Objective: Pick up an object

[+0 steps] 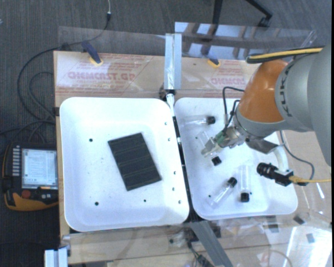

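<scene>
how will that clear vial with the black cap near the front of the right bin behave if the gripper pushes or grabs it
The vial lies on its side and looks round, so it will probably roll if nudged. Its clear, smooth wall may slip between the fingers of the gripper. It looks small and empty, so likely light, and possibly breakable if glass.

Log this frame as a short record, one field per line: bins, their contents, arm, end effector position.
left bin: holds one dark ribbed rectangular pad, lying flat and askew
right bin: holds several small clear vials with black caps, scattered
vial near top: lying on its side
vials near bottom: one tilted, one roughly upright in the picture
arm: reaches in from the right, over the right bin
end effector: low over the right bin's middle, by a vial
grasp: cannot be judged from this view
</scene>
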`<state>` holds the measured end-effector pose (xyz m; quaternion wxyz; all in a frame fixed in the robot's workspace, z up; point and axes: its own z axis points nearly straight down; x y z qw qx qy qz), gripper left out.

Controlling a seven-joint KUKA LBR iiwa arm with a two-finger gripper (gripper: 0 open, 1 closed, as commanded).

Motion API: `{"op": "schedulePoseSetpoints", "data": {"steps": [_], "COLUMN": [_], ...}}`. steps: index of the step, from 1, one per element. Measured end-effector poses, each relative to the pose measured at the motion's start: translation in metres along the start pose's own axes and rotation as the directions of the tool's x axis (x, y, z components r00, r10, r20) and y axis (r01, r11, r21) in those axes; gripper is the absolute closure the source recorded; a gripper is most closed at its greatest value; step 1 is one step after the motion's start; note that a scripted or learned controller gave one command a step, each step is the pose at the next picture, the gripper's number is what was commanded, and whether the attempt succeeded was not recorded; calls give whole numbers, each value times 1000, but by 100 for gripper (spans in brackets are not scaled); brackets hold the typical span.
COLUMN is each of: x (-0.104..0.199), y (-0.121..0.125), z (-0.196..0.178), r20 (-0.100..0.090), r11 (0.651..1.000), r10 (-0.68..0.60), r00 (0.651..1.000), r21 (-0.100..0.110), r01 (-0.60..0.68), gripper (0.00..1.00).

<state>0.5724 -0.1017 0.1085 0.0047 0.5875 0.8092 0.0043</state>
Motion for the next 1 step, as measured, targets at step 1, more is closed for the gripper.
{"op": "schedulePoseSetpoints", "data": {"steps": [1], "x": [17], "y": [37], "z": [-148], "r20": [0], "r11": [999], "r10": [32], "r00": [999], "r21": [14], "r01": [-32], "gripper": [100]}}
